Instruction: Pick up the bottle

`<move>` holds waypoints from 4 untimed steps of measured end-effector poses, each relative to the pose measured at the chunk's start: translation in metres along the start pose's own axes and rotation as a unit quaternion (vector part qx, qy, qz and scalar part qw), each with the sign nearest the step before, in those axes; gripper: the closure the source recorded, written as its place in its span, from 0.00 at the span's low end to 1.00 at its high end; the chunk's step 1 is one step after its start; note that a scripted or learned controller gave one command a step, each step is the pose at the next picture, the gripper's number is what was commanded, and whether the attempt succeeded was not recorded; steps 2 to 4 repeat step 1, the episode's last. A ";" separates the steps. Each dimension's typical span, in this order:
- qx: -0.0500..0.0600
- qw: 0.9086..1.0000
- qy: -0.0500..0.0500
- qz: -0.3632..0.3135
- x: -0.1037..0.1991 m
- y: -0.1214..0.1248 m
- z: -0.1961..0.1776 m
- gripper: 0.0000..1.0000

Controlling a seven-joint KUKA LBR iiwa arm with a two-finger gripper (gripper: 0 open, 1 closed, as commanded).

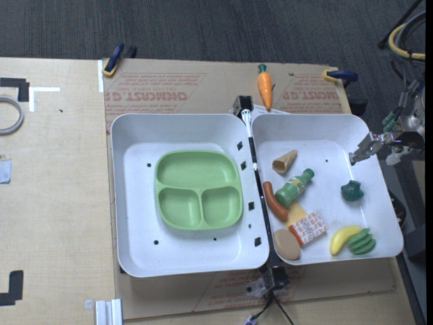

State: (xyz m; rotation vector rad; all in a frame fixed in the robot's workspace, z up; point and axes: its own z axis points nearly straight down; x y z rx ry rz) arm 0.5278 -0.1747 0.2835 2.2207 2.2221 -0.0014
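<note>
The bottle (294, 187) is a small green plastic toy with a lighter cap, lying on its side at a slant near the middle of the right bin (379, 232), its base touching a glossy red sausage (273, 200) that runs along the bin's left wall. Above it lies a tan ribbed cone (285, 160); below it sit a flat red-and-white printed packet (310, 227) and a rounded brown bun (287, 244). Toward the bin's right side there is a dark green, knobbly broccoli piece (352, 191), and in the near right corner a smooth yellow banana (344, 237) lies against a ridged green pod (362, 242). The gripper (354, 158) hangs over the bin's right rim, well apart from the bottle, thin metal fingers pointing inward; whether they are spread or closed I cannot tell from here. The left bin (128, 202) is the same shallow, matte white moulded plastic with rounded corners, and holds a pale green tray (199, 189) with three compartments. Both bins rest on a sheet of brown printed cardboard (155, 90) clipped to a light wooden bench (54, 202). An orange toy carrot (264, 86) lies on the cardboard behind the bins. Beyond the bench the floor is dark grey carpet (203, 12).
</note>
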 end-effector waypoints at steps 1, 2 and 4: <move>0.000 1.000 -0.001 -0.001 0.000 0.001 -0.009 1.00; 0.000 1.000 -0.001 -0.001 0.000 0.001 -0.009 1.00; 0.000 1.000 -0.001 -0.001 0.000 0.001 -0.009 1.00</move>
